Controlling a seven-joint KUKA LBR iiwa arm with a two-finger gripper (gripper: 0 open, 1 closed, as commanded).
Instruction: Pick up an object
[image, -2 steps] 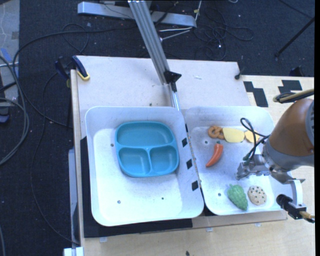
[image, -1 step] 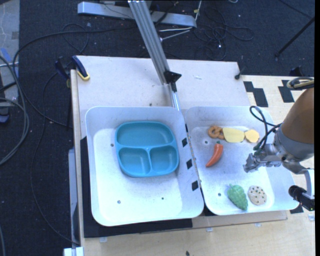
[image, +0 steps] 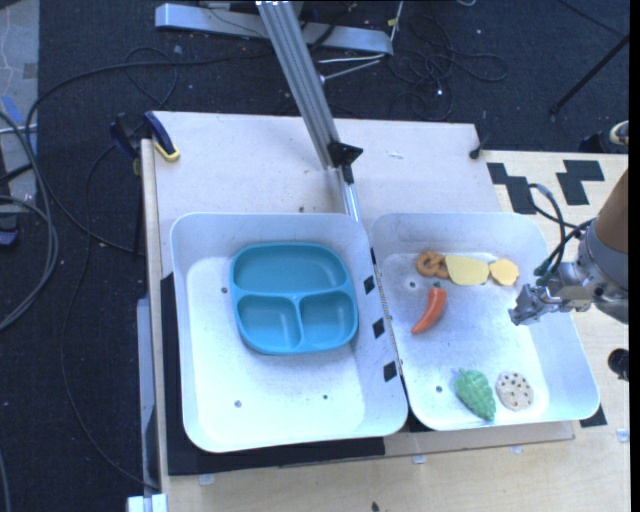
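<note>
The end effector (image: 524, 308) hovers over the right bin's (image: 560, 375) right side; its opening cannot be judged. Inside lie a red pepper (image: 430, 310), pretzel (image: 431, 263), yellow pieces (image: 467, 270), green leaf (image: 476, 393) and cookie (image: 514, 391). A blue tray (image: 294, 298) occupies the left bin (image: 215, 400).

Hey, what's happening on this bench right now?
A robot arm reaches in from the right, its gripper over the right bin, holding nothing visible. That bin holds a red pepper, a pretzel, two yellow pieces, a green leafy item and a cookie. The left bin holds a blue divided tray.
</note>
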